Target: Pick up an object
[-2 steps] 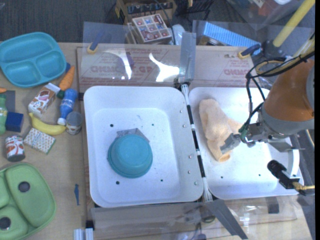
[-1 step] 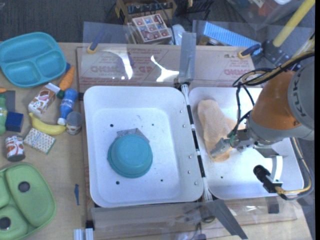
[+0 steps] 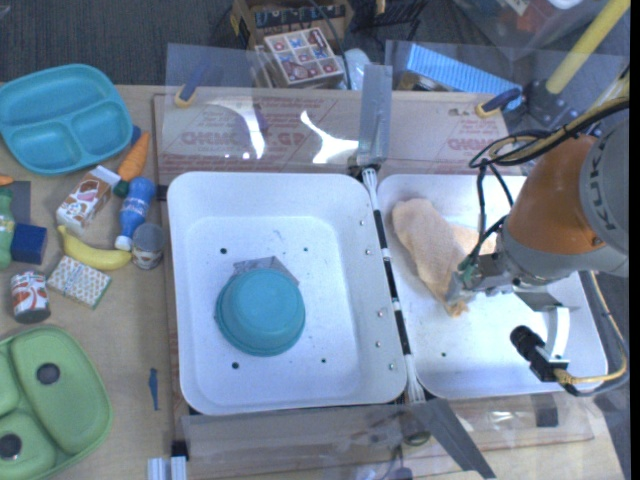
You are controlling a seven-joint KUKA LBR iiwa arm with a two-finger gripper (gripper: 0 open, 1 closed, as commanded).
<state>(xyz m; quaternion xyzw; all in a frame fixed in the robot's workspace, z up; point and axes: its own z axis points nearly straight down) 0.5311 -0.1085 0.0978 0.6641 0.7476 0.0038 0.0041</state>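
camera view: fingers point(image 3: 462, 293) obscured over cloth point(image 3: 426, 241)

A robot lab: two white bins point(image 3: 190, 218) on a wooden bench point(image 3: 140, 118), toy props beside them, clutter behind.

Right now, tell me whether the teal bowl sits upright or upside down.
Upside down: the bowl in the left bin shows a closed, domed base and no hollow.
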